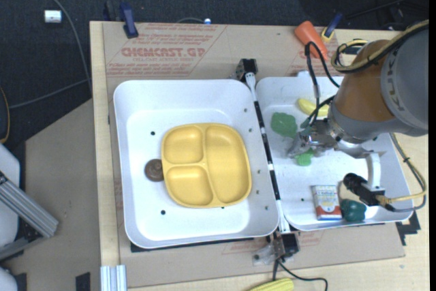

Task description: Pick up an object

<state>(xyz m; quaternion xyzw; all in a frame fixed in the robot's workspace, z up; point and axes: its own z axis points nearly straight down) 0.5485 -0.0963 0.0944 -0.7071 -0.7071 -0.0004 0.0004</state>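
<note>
Gripper (306,144): low over the right bin (294,191), tip region blurred against metal parts; whether it is spread or closed cannot be told, and nothing is visibly held. Nearest candidate: a small green piece (303,159), just beside the tip on the camera-near side, too small to give a long axis. A larger green object (283,123) lies near, toward the left bin (136,120). Judgement: the coming move turns on a short shift toward the small green piece.
</note>
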